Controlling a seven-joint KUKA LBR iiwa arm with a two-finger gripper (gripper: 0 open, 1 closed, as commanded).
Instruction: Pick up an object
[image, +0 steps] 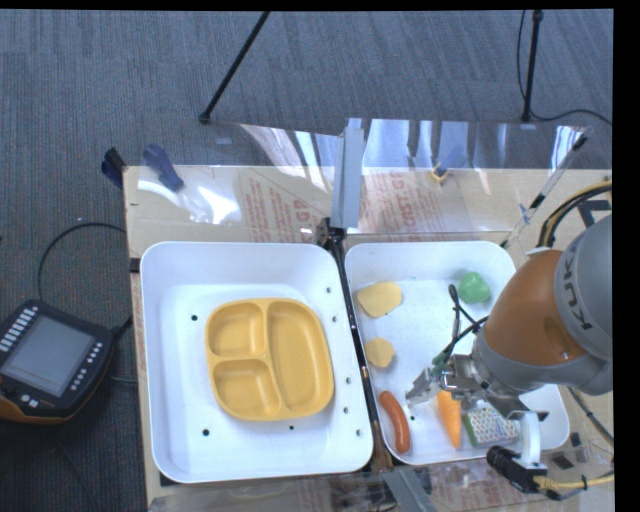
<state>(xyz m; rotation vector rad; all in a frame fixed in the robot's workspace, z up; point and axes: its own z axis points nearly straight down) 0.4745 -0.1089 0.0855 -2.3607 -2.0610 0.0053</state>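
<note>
The right bin (425, 256) holds several toy foods. An orange carrot (451, 420) lies near its front, with a red sausage (397, 421) to its left. Two pale yellow pieces (380, 298) (379, 352) lie near the bin's left wall, and a green round piece (474, 288) sits toward the back. My gripper (440, 378) hangs low in the right bin, just above the top end of the carrot and right of the smaller yellow piece. Nothing visible is held in it. The grey and orange arm (540, 325) covers the bin's right side.
The left bin (160, 300) holds a yellow divided plate (270, 357). A grey and green mesh object (487, 426) lies right of the carrot. A clear panel (420, 150) stands behind the bins. A teach pendant (45, 360) lies on the floor at the left.
</note>
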